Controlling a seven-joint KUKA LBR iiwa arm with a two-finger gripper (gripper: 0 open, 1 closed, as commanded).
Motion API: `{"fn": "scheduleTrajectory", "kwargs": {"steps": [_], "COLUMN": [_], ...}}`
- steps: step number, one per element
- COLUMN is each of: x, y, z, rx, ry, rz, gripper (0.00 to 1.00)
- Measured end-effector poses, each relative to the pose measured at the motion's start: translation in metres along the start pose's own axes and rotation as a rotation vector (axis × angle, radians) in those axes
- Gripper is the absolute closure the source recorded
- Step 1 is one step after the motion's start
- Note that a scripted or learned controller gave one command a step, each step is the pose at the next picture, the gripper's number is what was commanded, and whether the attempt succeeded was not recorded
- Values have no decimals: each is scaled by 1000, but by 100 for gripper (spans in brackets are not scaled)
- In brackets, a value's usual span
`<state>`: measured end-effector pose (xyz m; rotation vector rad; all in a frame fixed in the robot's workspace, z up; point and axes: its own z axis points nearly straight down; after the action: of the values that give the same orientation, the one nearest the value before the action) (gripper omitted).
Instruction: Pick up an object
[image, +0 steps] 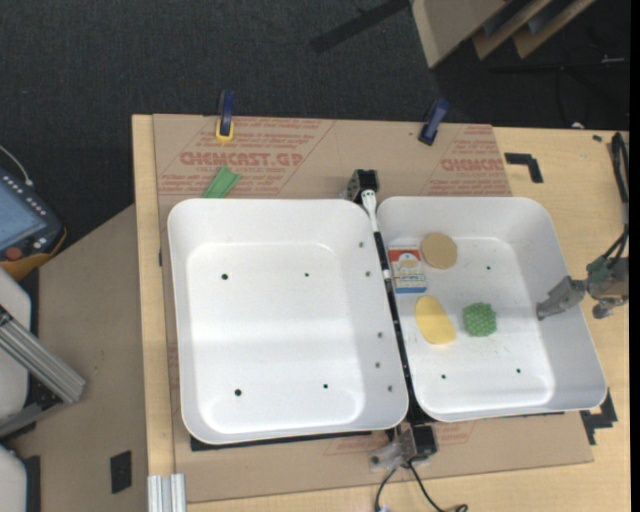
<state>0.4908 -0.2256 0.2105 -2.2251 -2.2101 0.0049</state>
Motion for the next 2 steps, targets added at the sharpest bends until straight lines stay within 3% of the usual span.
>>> {"fn": "scheduleTrajectory", "kwargs": {"steps": [1,2], "x": [37,74], "y": [40,53], "z": [101,126], "rx": [-1,-5], "ry": [2,0], "rz": [-11,-10], "gripper": [0,0]}}
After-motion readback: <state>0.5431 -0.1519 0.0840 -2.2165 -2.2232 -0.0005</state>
